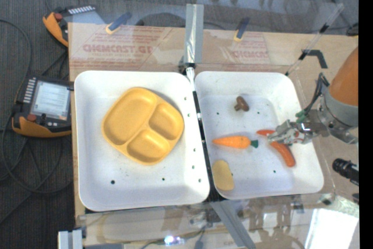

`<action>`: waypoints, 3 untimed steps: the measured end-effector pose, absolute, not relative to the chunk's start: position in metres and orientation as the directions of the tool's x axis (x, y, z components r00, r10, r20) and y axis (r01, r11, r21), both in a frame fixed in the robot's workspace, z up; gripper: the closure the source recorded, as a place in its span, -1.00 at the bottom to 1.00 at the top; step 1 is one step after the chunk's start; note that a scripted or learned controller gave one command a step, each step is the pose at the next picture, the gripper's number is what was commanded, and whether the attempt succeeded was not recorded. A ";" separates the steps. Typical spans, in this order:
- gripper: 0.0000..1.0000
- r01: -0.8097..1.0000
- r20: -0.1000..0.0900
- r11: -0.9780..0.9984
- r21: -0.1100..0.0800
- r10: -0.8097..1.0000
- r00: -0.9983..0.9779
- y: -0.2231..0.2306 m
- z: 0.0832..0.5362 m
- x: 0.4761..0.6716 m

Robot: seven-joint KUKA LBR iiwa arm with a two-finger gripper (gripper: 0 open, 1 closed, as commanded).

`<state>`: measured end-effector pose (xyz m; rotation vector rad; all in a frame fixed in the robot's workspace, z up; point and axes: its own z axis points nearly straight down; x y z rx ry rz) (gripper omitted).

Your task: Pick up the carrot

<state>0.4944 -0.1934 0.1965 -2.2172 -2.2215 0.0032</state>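
The carrot (233,141), orange with a small green top at its right end, lies flat in the middle of the right bin (274,86). My gripper (284,136) hangs over the right part of that bin, a short way to the right of the carrot and apart from it. It sits just above a red-orange sausage-shaped piece (284,153) and a small red piece (264,132). No part of the carrot is between the fingers.
A brown lump (241,104) lies at the back of the right bin and a pale yellow potato-like piece (222,175) at its front left. The left bin (93,183) holds a yellow divided plate (143,125). A pendant (44,106) sits off the bench on the left.
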 end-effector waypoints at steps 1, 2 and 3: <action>-1.00 0.997 0.001 0.077 -0.005 0.997 -0.077 -0.135 0.107 0.550; -1.00 0.915 0.003 -0.404 0.019 0.915 0.404 -0.114 0.091 0.490; 1.00 0.915 0.003 -0.404 0.015 0.915 0.404 -0.114 0.099 0.489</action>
